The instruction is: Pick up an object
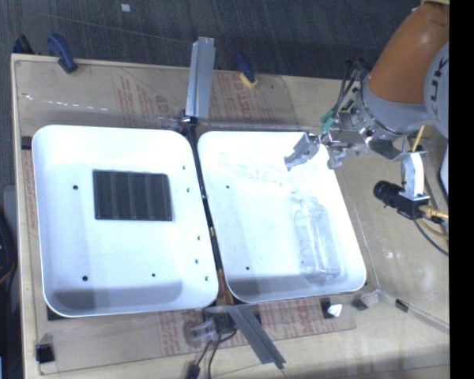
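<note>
A clear plastic bottle (314,237) lies lengthwise in the right bin (253,212), near its right wall. A dark grey ribbed rectangular block (133,195) lies flat in the left bin (63,235). My gripper (317,153) hangs over the right bin's back right corner, above and behind the bottle, with its two fingers spread apart and nothing between them.
A metal bar (200,77) stands at the back between the bins, with blue clamps (62,52) on the bench's far edge. Cables and a black fitting (396,197) lie right of the right bin. The arm's orange band (407,50) sits at the upper right.
</note>
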